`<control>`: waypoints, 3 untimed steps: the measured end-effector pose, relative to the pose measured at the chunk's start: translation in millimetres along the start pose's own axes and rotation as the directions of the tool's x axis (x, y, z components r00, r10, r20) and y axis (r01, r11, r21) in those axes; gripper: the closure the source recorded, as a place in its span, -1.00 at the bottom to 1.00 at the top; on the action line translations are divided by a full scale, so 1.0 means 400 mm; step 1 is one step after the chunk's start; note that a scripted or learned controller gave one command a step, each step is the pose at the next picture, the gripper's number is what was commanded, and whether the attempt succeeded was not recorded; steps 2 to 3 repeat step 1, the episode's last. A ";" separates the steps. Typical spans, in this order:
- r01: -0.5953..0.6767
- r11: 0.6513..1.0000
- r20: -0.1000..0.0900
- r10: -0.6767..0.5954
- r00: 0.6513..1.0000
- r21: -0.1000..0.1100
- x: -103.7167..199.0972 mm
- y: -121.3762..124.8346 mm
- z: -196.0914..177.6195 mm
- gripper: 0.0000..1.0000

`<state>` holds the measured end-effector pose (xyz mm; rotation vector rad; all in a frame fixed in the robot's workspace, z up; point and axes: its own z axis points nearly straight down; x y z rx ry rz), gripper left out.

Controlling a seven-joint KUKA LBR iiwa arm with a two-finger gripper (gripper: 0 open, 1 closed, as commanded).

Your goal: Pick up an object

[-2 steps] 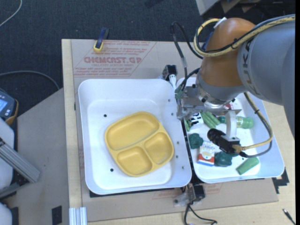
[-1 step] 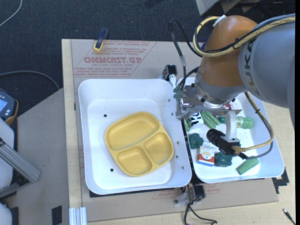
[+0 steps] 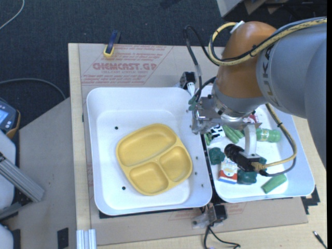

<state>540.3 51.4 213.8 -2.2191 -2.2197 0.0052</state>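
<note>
I see pincer (image 3: 207, 126) low over right bin (image 3: 298, 139), at edge nearest yellow tray (image 3: 154, 158); can't tell its state, wrist hides it; orange band (image 3: 244, 51) above; past pincer from tray, clutter in right bin: green bottle (image 3: 267, 135), green block (image 3: 274, 182), red-white carton (image 3: 228, 171), dark teal pieces (image 3: 247, 177); tray itself lies in left bin (image 3: 98, 118); nothing visibly held

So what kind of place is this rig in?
Probably a robotics lab test bench: two white bins on a protective board, a yellow tray and small toy-like items as grasp props, loose cables, dark carpet.
</note>
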 end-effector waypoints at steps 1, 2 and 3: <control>0.001 1.000 -0.001 -0.001 1.000 -0.008 0.015 0.000 -0.053 1.00; 0.001 1.000 -0.001 -0.001 1.000 -0.008 0.015 0.000 -0.053 1.00; 0.001 1.000 -0.001 -0.001 1.000 -0.008 0.015 0.000 -0.053 1.00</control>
